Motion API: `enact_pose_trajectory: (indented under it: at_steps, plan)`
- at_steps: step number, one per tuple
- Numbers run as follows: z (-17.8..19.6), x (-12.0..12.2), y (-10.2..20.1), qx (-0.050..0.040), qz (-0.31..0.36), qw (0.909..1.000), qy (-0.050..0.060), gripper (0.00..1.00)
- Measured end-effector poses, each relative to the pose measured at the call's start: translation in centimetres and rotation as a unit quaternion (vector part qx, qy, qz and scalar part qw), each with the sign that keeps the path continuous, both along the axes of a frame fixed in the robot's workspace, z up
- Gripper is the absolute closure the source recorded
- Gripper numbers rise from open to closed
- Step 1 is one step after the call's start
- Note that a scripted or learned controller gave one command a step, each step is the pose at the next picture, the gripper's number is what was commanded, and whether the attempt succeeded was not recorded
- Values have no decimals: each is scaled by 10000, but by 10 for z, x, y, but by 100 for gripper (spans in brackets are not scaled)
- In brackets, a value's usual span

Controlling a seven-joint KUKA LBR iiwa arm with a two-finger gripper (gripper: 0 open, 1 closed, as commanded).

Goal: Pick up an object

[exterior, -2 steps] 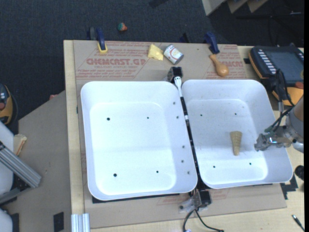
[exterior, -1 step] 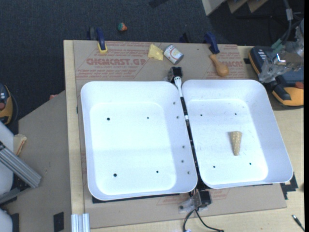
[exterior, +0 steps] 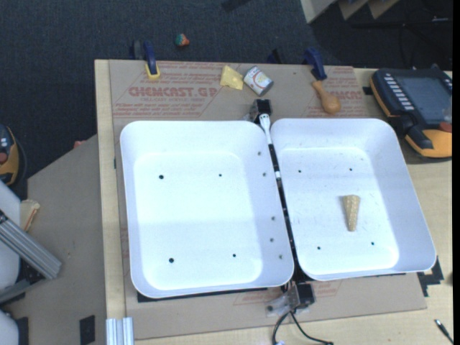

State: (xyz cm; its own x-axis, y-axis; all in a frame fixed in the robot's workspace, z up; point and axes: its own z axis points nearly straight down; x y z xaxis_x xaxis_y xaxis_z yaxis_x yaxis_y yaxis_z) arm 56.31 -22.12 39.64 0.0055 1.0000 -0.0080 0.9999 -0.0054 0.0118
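**Inspector:** What lay in the bins when you checked the overhead view?

**Operator:** I found one item, a small tan cone-shaped object (exterior: 351,212), lying flat on the floor of the right shallow white plastic bin (exterior: 402,192). It sat right of that bin's centre, narrow end pointing away from the camera, apart from every wall. The left shallow white plastic bin (exterior: 136,192) stood just beside it, the two rims touching along a dark seam.

**Inspector:** And the gripper?

**Operator:** I could not tell whether it was released or clenched. I logged nothing as grasped, since the cone rested alone on the bin floor.

**Inspector:** Anything else on the table?

**Operator:** Both bins sat on a brown cardboard sheet with red lettering (exterior: 180,92) covering the table. Along its far edge I noted a yellow wedge-shaped piece (exterior: 231,78) touching or nearly touching a small white box (exterior: 258,80), and further right a wooden-handled tool (exterior: 325,98). Two blue clamps (exterior: 149,54) gripped that far edge. A black and orange handheld pendant (exterior: 418,106) lay at the right, well apart from the cone.
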Motion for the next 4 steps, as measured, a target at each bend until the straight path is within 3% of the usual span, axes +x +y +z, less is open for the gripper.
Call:
enact_pose_trajectory:
  at_steps: [1, 2, 3, 4]
  plan:
    - [-68, 22, 82, 61, 68, 9999, 87, 100]
    - [-16, 1, -9, -1, -13, 10000, 20, 100]
    - [-120, 1, 73, 71, 61, 9999, 111, 100]
    - [-116, 14, 184, 68, 91, 9999, 67, 100]
